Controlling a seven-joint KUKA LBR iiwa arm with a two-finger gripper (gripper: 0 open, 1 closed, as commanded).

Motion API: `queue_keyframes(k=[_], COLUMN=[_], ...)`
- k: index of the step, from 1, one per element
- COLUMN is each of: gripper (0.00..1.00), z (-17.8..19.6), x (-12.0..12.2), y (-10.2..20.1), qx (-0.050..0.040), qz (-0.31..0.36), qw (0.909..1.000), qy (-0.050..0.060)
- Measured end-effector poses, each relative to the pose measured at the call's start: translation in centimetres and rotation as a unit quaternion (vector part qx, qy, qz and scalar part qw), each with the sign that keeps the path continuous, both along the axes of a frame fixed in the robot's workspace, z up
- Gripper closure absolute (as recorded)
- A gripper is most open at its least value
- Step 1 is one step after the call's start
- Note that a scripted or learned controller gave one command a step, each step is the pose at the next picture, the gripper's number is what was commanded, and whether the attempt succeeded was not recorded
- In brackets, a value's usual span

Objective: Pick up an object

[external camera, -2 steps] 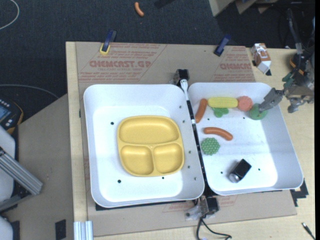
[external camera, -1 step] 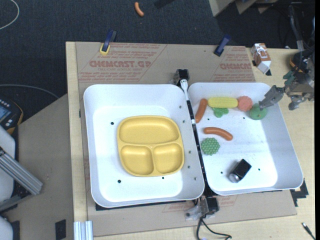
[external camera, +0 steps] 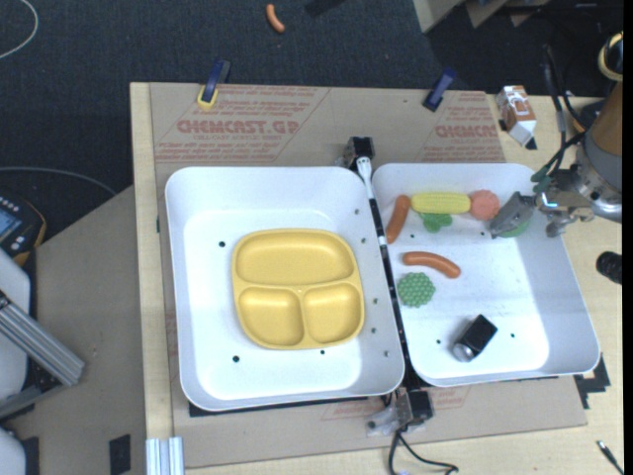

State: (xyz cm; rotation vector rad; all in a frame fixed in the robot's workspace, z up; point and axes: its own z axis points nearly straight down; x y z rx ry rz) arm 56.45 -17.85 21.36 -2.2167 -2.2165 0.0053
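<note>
Gripper: your gripper (external camera: 516,216) hangs over the right bin's (external camera: 554,344) far right side — whether it is apart or together, you cannot tell.
Progress: nothing looks lifted; the pick is all ahead of you.
Nearest object: pink ball (external camera: 484,204) just left of it, corn cob (external camera: 440,203) beyond — sausage (external camera: 431,262) and black block (external camera: 475,335) lie farther.

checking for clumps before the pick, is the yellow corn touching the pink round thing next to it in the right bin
Cannot tell. In the camera view the yellow corn and the pink round piece sit end to end with no clear gap or contact at this slant.
</note>
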Motion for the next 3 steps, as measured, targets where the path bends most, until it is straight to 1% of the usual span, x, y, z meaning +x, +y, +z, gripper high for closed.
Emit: queue_keyframes(k=[2,3], gripper=[0.00,0.00], z=[-12.3,-13.0], x=[-1.6,-1.6], y=[0.3,0.4], qx=[0.0003,-0.0003], qz=[0.000,0.000], qw=[1.0000,1.0000], qy=[0.000,-0.002])
